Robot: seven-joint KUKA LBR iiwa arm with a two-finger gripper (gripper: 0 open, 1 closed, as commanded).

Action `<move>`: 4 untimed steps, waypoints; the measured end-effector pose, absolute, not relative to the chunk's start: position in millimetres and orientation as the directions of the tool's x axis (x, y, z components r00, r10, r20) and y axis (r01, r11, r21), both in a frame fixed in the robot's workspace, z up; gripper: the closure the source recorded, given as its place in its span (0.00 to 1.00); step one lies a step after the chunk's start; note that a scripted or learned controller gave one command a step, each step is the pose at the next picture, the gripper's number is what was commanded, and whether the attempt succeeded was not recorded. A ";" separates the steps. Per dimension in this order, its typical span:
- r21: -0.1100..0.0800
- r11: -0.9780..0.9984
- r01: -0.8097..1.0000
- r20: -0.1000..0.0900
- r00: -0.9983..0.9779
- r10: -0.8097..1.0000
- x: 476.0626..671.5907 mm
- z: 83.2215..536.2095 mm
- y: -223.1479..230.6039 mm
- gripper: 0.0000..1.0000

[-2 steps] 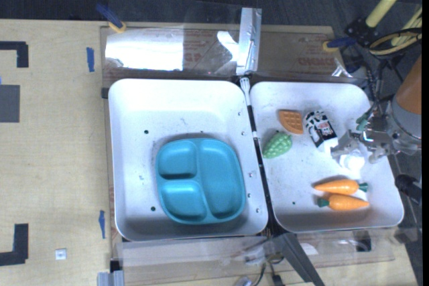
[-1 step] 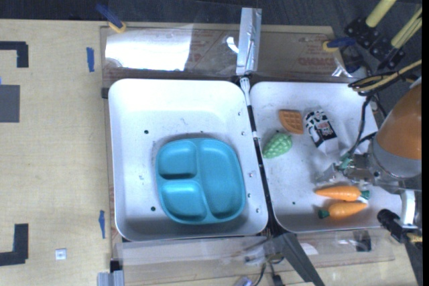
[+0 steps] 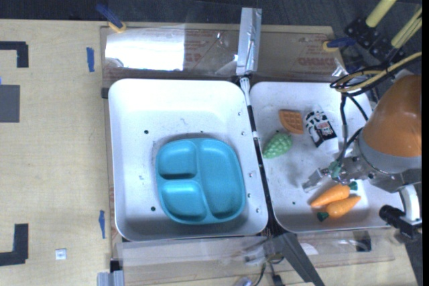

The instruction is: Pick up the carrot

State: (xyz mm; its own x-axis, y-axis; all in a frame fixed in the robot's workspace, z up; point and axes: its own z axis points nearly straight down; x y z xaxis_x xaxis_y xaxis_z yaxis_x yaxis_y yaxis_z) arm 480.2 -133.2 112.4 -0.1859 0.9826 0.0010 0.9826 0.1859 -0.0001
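The orange carrot (image 3: 335,200) lies in the right bin (image 3: 288,207) near its front right corner, with a small green stub at its lower left end. It looks like two orange bodies side by side. My gripper (image 3: 335,174) hangs just above and behind the carrot, below the arm's orange band (image 3: 402,124). From this angle I cannot tell whether the gripper touches the carrot.
The right bin also holds a green bumpy toy (image 3: 277,144), an orange waffle-like piece (image 3: 291,120) and a small black and white item (image 3: 320,127). A blue divided plate (image 3: 200,179) sits in the left bin (image 3: 134,117). Cables (image 3: 355,80) trail at the right.
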 end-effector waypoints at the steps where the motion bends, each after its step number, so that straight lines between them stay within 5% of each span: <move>1: 0.001 -0.134 0.991 0.000 0.134 0.991 479.8 138.0 -102.1 0.00; 2: 0.002 -0.042 0.999 0.002 0.042 0.999 480.7 87.2 -133.3 0.00; 3: 0.006 0.338 0.941 -0.004 -0.338 0.941 481.8 87.8 -122.1 0.00; 4: 0.012 0.338 0.941 -0.008 -0.337 0.941 483.6 98.9 -121.6 1.00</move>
State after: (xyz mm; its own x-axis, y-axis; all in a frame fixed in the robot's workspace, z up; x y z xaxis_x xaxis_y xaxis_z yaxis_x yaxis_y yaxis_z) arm 483.6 -121.6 98.9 -0.3374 0.9413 -0.0076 0.9412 0.3375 0.0115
